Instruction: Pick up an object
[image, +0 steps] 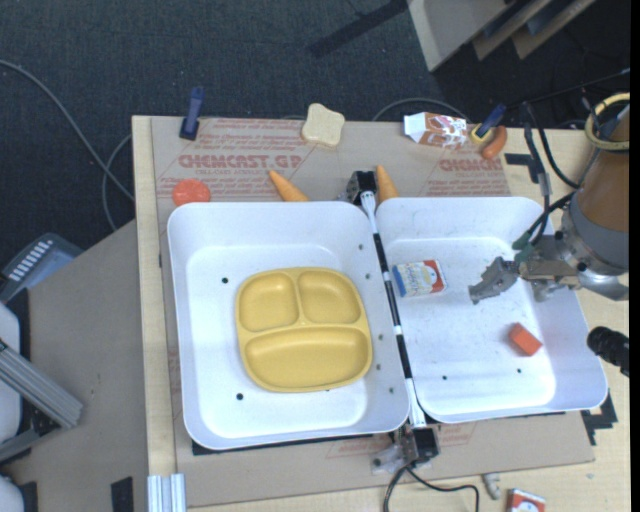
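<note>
The gripper (487, 284) hung open, holding nothing; the orange block (525, 340), near the right bin's (480, 405) right edge, looked light and stiff, best pinched across flat sides.

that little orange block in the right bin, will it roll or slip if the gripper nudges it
The orange block looks chunky and flat-sided, so it would probably slide, not roll. It lies on the right bin floor, which looks smooth, so a nudge from the gripper may skate it away.
</note>
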